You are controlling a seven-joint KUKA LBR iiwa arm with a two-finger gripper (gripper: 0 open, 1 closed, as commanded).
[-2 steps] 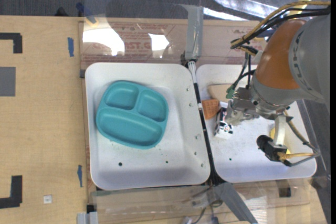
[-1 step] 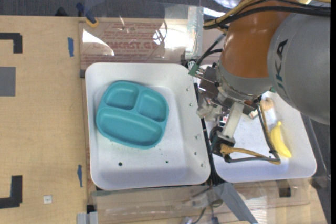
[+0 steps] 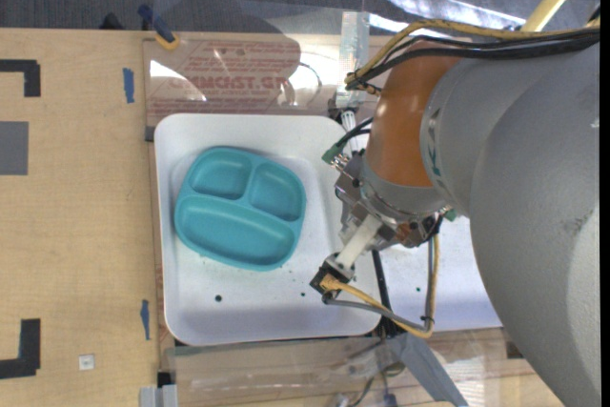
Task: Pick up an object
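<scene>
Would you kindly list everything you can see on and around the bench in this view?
divided plate: one, teal, lying flat in the left bin
dark specks: a few, black, on the left bin's floor in front of the plate
left bin: one, white, centre of the view
right bin: one, white, largely hidden beneath the arm
plastic sheet: one, clear with red lettering, behind the left bin
tape strips: two, blue, on the bench left of the left bin
bench: one, tan, with black marks near its left edge
arm: one, grey with an orange band, reaching in from the right
</scene>
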